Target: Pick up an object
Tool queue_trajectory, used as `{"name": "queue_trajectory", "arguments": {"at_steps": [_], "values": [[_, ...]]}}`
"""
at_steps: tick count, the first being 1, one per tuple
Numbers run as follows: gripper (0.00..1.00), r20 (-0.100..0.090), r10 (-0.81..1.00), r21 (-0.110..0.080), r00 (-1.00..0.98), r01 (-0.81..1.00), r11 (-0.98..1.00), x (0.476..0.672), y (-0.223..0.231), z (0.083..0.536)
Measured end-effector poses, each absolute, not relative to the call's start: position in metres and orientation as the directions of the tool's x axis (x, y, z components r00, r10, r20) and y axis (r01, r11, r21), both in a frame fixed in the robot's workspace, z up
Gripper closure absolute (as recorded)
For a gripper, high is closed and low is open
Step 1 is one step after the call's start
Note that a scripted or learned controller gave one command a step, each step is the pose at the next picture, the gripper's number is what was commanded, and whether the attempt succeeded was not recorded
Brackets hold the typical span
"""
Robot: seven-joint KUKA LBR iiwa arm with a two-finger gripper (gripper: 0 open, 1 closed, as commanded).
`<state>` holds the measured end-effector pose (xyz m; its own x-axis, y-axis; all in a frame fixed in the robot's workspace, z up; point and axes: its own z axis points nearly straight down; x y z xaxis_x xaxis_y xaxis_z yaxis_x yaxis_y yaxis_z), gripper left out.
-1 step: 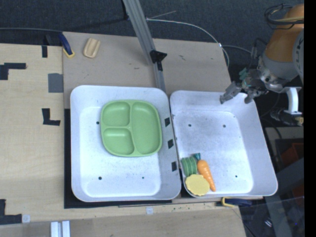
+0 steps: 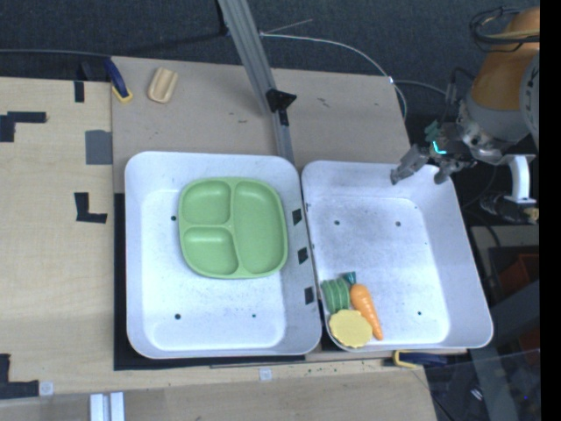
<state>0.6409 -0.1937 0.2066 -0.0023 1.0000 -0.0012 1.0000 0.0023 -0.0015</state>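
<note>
The gripper (image 2: 423, 167) hovers at the upper right of the frame, over the far rim of the right bin (image 2: 438, 235), fingers spread and holding nothing. Its likeliest target, a toy carrot (image 2: 365, 309), lies well apart at lower centre, in that bin's near-left corner, long axis running up-left to down-right, touching a yellow disc (image 2: 350, 329) and a green piece (image 2: 335, 291). No readable writing anywhere.

Orange carrot (image 2: 365, 310) lies in right bin's (image 2: 456, 261) near-left corner.
</note>
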Motion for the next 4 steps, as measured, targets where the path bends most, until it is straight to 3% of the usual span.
{"name": "queue_trajectory", "arguments": {"at_steps": [2, 3, 4], "values": [[0.00, 0.000, 1.000, -0.007, -0.002, 1.000, 0.002, 0.637, -0.199, 0.090], [1.00, -0.002, 1.000, -0.002, -0.004, 1.000, 0.004, 0.639, -0.198, 0.104], [1.00, -0.002, 1.000, 0.005, -0.001, 1.000, 0.001, 0.635, -0.203, 0.165]]}}
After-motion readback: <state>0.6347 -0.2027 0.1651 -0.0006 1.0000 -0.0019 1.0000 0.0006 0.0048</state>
